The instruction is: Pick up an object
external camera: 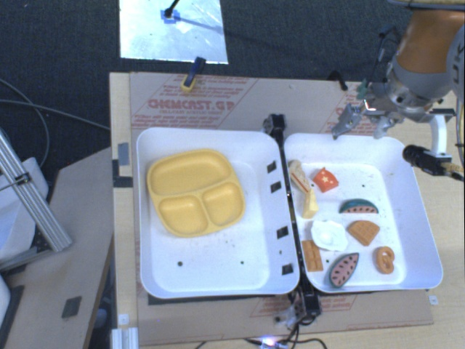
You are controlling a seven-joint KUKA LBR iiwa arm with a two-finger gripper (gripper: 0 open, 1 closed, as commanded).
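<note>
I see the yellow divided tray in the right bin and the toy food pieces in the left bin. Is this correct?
Not quite: the bins are swapped. In the camera view, the yellow divided tray lies in the left bin, and the toy food pieces, such as the watermelon slice and the pretzel, lie in the right bin.

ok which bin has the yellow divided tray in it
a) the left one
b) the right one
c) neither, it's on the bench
a: the yellow divided tray lies inside the left bin, while the right bin holds the small toy food pieces, such as the red piece and the watermelon slice.
</note>
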